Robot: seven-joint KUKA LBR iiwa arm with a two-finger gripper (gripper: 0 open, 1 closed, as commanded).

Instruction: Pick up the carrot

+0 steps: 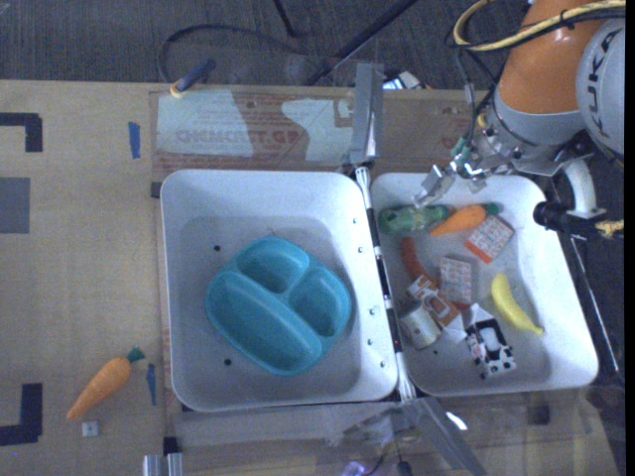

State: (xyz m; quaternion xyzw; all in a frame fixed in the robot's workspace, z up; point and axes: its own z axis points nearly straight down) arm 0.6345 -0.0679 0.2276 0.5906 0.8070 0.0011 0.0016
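Jaws apparently parted, holding nothing, just above-left of carrot, lying diagonal, green top upper right

The KUKA arm was pale grey, with a rounded orange band and dark lettering on its casing. Yellow and black cables looped above the band; beneath it sat a metallic gripper.

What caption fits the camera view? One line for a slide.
Gripper hovers by the carrot in the right bin; blue tray in the left bin.
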